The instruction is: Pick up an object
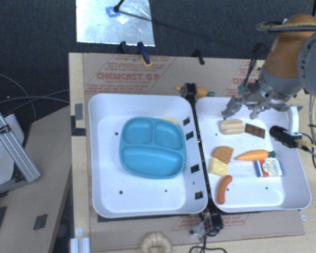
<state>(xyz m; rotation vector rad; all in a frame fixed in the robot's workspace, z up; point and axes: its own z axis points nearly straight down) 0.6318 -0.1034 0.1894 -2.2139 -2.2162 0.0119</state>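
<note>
We see the gripper (246,107) hanging over the right bin (292,194) at its 12 o'clock edge, fingers spread, nothing between them. Just below sit a tan bread-like block (232,126) and a brown bar (255,130). Toward 6 o'clock: a carrot (252,155), wafer (222,153), cheese wedge (217,166), sausage (223,188), and possibly a small carton (267,167). The left bin (102,194) holds a blue divided plate (151,146).

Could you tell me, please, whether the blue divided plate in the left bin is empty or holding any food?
Empty. The blue divided plate shows bare blue in all three compartments; the toy foods, such as the carrot and sausage, lie in the right bin.
</note>
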